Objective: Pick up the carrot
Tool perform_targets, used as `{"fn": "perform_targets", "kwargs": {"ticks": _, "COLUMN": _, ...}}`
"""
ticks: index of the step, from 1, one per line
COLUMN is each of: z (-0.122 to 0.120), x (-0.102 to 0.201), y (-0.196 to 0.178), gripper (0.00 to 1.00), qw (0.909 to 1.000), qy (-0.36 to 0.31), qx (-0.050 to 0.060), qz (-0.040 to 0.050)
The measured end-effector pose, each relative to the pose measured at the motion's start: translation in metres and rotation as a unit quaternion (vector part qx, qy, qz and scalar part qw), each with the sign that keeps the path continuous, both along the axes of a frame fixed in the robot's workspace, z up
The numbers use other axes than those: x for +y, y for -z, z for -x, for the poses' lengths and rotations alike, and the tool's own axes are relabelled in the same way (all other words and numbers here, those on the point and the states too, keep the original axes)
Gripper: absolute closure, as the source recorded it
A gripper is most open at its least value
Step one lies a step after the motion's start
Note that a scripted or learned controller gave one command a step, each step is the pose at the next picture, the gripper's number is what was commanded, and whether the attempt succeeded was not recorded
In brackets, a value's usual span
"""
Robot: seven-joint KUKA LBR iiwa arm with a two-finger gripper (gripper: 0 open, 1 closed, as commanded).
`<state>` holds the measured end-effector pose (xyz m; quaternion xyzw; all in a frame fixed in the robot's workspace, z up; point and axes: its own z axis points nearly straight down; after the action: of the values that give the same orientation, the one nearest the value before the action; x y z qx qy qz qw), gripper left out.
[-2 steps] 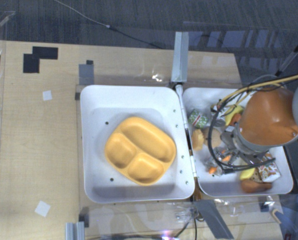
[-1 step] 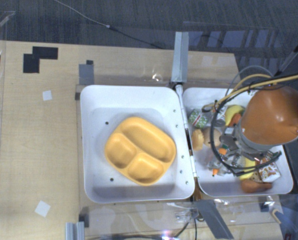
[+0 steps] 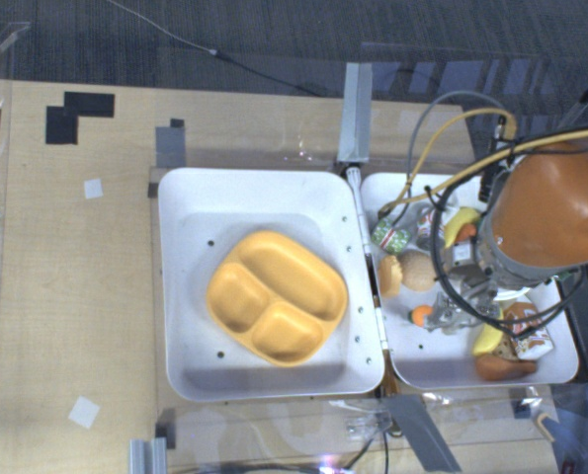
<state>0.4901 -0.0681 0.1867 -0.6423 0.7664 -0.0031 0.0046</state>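
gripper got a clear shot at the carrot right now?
Probably yes. The carrot lies exposed on the right bin's floor, just left of the gripper, with nothing covering it; the bread roll sits close above.

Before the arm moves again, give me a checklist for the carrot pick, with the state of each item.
1. Carrot in view in the right bin: ok, a small orange piece.
2. Tool over that bin: ok, just right of the carrot.
3. Carrot between the tool's tips: not ok, it lies beside them.
4. Tool opening: cannot tell, cables hide it.
5. Room around the carrot: not ok, bread roll lies close.
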Motion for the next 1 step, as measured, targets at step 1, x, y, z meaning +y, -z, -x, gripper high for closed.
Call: {"fn": "perform_targets", "kwargs": {"ticks": 1, "z": 0.0019, "x": -0.0295, "y": 0.0920, "gripper": 1.00, "qw": 0.9821, "qy": -0.188, "qx": 0.003, "qz": 0.0008}}
